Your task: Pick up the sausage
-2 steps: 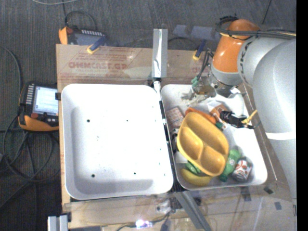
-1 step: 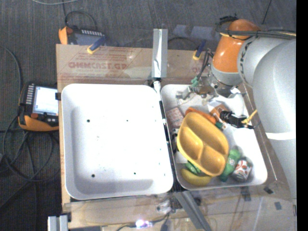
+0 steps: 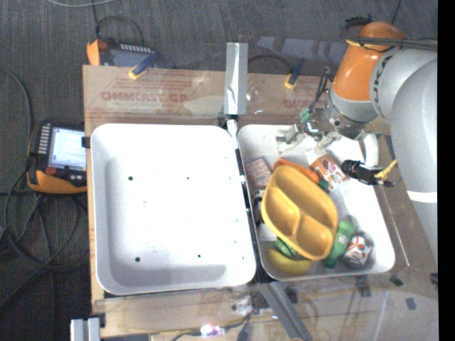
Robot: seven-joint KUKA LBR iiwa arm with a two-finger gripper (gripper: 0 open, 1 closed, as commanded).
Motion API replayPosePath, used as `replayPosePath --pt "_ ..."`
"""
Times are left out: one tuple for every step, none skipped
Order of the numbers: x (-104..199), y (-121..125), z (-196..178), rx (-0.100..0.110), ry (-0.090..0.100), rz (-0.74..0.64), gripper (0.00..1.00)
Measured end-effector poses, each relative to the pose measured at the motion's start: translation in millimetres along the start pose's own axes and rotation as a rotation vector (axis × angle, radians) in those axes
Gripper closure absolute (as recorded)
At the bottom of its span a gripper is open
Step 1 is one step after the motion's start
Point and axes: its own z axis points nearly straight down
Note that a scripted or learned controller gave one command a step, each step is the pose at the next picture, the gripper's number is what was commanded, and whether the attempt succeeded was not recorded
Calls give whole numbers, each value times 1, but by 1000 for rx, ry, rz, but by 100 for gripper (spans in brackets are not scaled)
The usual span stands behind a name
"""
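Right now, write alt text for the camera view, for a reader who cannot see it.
A grey robot arm with an orange band reaches from the right over the far end of the right bin, which holds a yellow divided tray among small items. The left bin sits beside it on a bench.

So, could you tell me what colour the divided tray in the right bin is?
Yellow divided tray, camera view.

Tabletop (image 3: 163,94): two bins side by side. Left bin (image 3: 170,204). Right bin (image 3: 380,222): divided tray (image 3: 298,212) at centre, resting on other items; can (image 3: 357,249) at near right corner; packet (image 3: 257,170) left of tray; end effector (image 3: 307,132) over far edge.
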Motion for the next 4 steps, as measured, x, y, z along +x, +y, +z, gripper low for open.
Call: replayPosePath --pt "21 1 -77 0 1 -31 0" --pt "17 -39 42 -9 -2 80 0" --pt "33 -85 41 -20 -6 62 0" --pt "27 -30 42 -9 -2 243 0"
